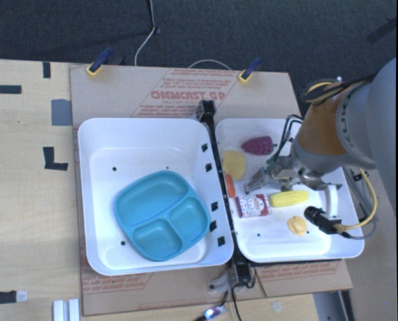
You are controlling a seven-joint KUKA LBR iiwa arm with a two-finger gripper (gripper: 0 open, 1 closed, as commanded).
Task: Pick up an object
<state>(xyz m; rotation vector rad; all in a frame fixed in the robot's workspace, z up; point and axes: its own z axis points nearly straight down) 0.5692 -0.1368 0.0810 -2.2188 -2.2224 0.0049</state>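
I hang over the right bin (346, 249), reaching in from three o'clock, my grey arm (376, 112) and its orange band (319, 127) above the bin's upper right part. My fingers (264, 177) point down toward nine o'clock near the bin's middle. They look spread apart, released, with nothing between them.

Just at five o'clock of my fingers lies a corn cob (289, 198), nearly flat, running from nine to three o'clock. A red and white packet (252, 206) lies just beside the cob's nine o'clock end. At eleven o'clock of my fingers sits a pale yellow lump (234, 161), near the divider between the bins. A purple berry (257, 144) lies at twelve o'clock, apart from my fingers. A small yellow piece (297, 225) rests at six o'clock of the cob. A thin orange stick (230, 186) lies along the bin's nine o'clock wall.

The left bin (95, 179) holds a blue tray (161, 214) with three compartments, lying tilted toward the bin's six o'clock side. Both bins stand on cardboard (185, 92) on the desk (25, 199).
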